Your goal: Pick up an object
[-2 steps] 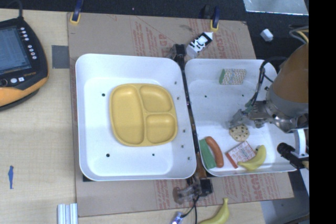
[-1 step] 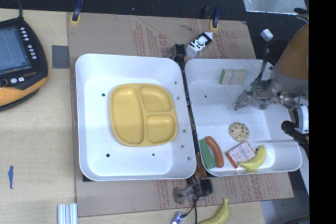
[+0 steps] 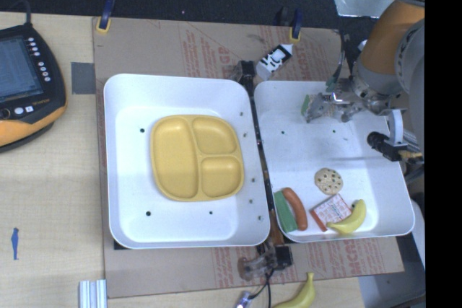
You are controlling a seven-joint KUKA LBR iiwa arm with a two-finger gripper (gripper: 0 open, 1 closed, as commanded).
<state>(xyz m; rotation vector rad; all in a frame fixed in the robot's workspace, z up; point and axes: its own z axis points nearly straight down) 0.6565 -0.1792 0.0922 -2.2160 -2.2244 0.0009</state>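
My gripper [image 3: 327, 112] hangs over the far part of the right bin [image 3: 375, 177], reaching in from the right. Its two fingers stand apart, open, and nothing sits between them. Well away from the gripper, the objects lie in the bin's near corner: a round speckled cookie [image 3: 328, 180], a red sausage [image 3: 294, 208] beside a green strip [image 3: 282, 213], a red-and-white packet [image 3: 330, 211] and a yellow banana [image 3: 351, 218].
The left bin [image 3: 123, 155] holds a yellow divided plate [image 3: 196, 156]. A second banana [image 3: 302, 293] lies off the bins at the front edge. A black-and-white item [image 3: 274, 58] sits behind the bins, and a control pendant [image 3: 25, 86] lies far left.
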